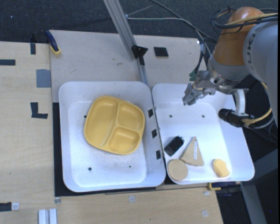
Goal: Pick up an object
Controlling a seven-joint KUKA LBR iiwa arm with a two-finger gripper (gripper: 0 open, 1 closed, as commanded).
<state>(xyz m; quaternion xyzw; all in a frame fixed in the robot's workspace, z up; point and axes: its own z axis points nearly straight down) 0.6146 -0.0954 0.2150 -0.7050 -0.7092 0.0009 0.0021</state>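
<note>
Bench w/ two white bins. Gripper hovers over right bin upper area, fingers close together, nothing between. Objs at frame lower right: black block, wedge, disc, yellow lump. Yellow tray in left bin.

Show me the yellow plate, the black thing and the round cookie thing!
yellow plate (115, 124), camera view, the ridge between its compartments.
black block (174, 145), camera view, middle of its top.
round tan disc (178, 170), camera view, centre of its flat face.
</note>
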